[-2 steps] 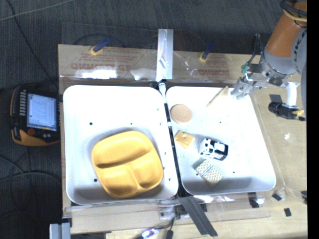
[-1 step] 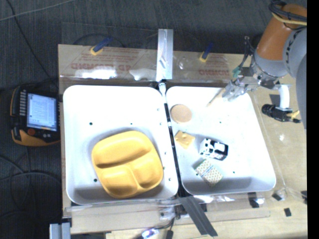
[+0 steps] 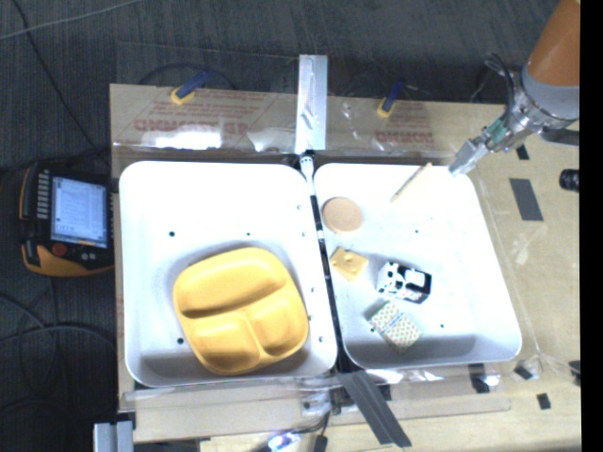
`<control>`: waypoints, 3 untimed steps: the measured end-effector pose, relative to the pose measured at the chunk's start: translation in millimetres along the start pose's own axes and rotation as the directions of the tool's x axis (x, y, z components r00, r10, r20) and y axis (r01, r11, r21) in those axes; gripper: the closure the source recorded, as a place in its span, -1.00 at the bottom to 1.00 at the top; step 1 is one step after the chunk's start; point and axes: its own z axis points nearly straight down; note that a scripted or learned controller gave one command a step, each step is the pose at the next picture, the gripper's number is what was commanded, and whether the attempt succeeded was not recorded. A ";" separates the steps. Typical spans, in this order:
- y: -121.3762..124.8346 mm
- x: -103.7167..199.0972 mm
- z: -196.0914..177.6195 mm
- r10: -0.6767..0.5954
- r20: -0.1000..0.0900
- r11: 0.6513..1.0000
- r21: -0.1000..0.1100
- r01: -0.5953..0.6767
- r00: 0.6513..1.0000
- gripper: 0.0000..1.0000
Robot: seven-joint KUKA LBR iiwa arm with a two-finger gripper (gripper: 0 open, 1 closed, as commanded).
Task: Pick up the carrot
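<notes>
Jaw state cannot be told: the gripper point(image 3: 465, 164) tapers to a narrow tip over the far right corner of the right bin point(image 3: 490, 252), nothing visibly held.
Camera view: the grey arm with its orange band point(image 3: 556, 50) enters from the upper right. The likeliest carrot point(image 3: 411, 185), a slender pale stick, lies slantwise on the bin floor just beside the gripper tip, apparently not touching it. Nearer the divider lie a round tan disc point(image 3: 342, 215) and a yellow wedge point(image 3: 348, 265); a black-and-white object point(image 3: 405, 282) and a patterned block point(image 3: 396, 327) sit toward the near wall. The left bin point(image 3: 151, 205) holds a yellow divided plate point(image 3: 241, 307).
</notes>
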 end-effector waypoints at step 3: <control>-14.9 7.4 -62.5 -0.171 -0.002 0.985 -0.002 0.171 0.985 1.00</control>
